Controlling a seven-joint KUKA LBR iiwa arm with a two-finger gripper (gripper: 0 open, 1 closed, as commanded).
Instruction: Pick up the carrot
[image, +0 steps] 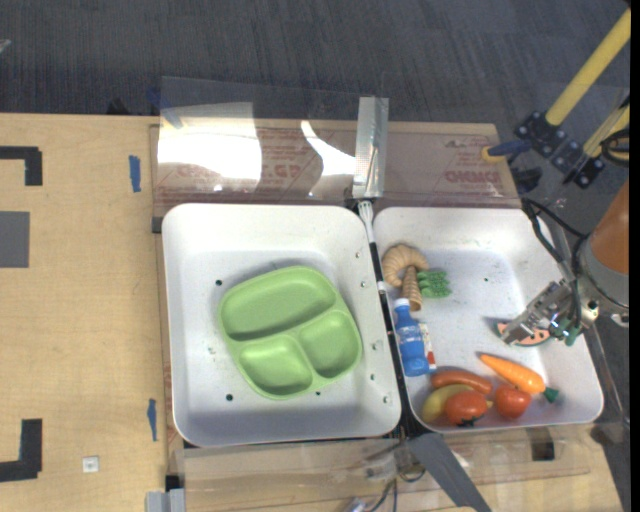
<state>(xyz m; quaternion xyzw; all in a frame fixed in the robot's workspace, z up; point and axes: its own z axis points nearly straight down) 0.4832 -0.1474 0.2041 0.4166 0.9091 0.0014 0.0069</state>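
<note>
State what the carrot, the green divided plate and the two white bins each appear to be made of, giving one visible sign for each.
Carrot: probably moulded plastic, a toy; uniform bright orange with a smooth, slightly shiny skin and a small green stub.
Green divided plate: likely plastic, matte to satin; even colour, soft rounded dividers.
Left bin and right bin: seemingly thin formed plastic, semi-gloss; rounded corners and faint reflections, though painted metal cannot be ruled out.

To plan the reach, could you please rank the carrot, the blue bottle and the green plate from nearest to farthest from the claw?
From the claw, in the right bin:
1. Carrot, just below it, same bin.
2. Blue bottle, at that bin's left wall.
3. Green plate, in the left bin.
</note>
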